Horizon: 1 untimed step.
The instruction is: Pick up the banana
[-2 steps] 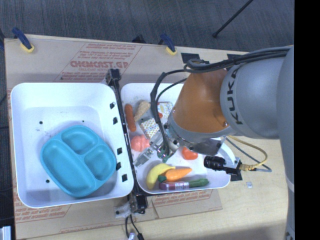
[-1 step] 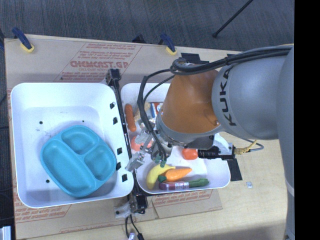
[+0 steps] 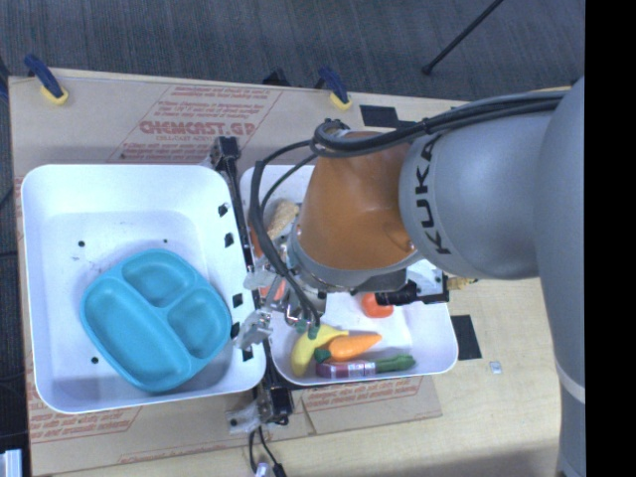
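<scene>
**Hovering close over the banana, grasp unconfirmed**

Working in the right bin [image 3: 437,351], with the grey arm [image 3: 477,197] and its orange band covering most of that bin from 3 o'clock. Gripper [image 3: 298,316] hanging just below the wrist, near the bin's 8 o'clock corner. Open or closed: impossible to tell, with the wrist hardware crowding that spot. Nothing seen clamped, so no claim of a hold.

Banana [image 3: 303,350] lying at roughly 7 o'clock in the right bin, just beside the gripper on its 6 o'clock side, close against the left wall. Touching or nearly touching an orange carrot-like piece [image 3: 354,345] at its 3 o'clock. Further toward 4 o'clock, a dark tube-shaped item [image 3: 346,369] and a green piece [image 3: 394,363] along the front wall. A red-orange object [image 3: 378,306] at 1 o'clock from the banana, half under the arm. Off at 9 o'clock, the left bin [image 3: 40,266] carrying a blue divided tray [image 3: 154,316], well apart from the action.

Judged as the approach or closing stage, with lift not yet done.

Risks from here:
- Catching the orange piece together with the banana, or instead of it, owing to how tightly the two lie.
- Striking or scraping the bin wall at 9 o'clock, since the banana sits so near it.
- Slipping off the banana's curved, smooth skin if closed on an end and not the middle.
- Pushing the banana further into the corner on descent, leaving nothing to close on.
</scene>
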### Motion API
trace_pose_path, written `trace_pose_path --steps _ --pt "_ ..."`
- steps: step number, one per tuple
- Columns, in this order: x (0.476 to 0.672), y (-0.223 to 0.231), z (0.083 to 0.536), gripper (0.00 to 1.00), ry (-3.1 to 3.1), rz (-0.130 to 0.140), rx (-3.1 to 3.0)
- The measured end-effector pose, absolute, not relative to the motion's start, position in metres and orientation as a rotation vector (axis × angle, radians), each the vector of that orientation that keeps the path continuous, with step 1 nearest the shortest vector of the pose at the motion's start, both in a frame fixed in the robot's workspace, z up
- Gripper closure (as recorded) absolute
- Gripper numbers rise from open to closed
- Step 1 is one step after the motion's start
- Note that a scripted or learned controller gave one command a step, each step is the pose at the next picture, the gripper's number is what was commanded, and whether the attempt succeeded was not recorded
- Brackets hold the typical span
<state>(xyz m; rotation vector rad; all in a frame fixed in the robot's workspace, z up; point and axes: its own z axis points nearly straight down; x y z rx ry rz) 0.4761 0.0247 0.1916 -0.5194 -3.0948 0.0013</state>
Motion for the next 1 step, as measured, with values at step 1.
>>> trace_pose_path --steps 1 --pt "0.4762 0.0409 0.1917 0.00 -3.136 0.001 -0.148"
